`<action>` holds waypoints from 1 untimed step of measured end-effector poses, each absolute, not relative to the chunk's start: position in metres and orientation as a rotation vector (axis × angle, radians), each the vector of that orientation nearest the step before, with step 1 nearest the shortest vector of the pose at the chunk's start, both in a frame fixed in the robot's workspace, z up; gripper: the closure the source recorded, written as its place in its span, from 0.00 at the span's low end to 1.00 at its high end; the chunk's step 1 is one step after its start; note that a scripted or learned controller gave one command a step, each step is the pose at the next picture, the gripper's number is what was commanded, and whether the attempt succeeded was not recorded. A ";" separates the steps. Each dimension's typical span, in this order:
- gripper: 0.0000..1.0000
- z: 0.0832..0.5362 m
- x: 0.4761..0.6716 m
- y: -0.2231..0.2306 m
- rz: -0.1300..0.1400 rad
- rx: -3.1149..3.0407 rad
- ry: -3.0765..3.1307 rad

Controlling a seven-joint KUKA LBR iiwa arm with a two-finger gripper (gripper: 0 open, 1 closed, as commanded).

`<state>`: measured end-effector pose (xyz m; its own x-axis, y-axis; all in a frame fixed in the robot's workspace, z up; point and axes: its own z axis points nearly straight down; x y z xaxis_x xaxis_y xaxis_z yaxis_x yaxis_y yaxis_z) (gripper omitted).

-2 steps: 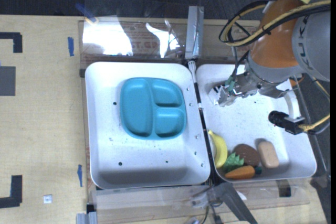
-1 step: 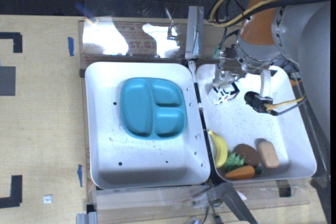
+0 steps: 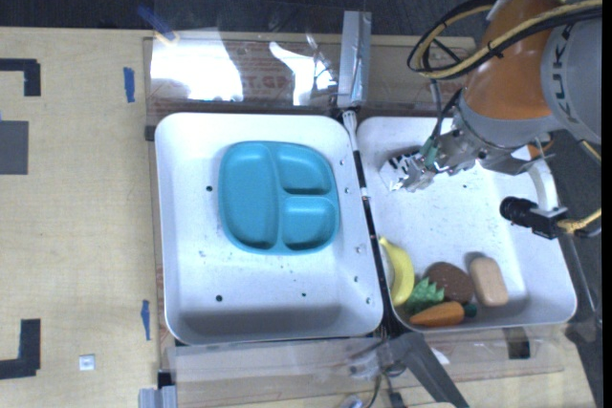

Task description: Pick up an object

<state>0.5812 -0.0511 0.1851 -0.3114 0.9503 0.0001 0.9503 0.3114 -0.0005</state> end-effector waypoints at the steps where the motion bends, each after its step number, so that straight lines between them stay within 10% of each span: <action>1: 1.00 0.301 0.579 -0.086 -0.007 -1.746 -2.624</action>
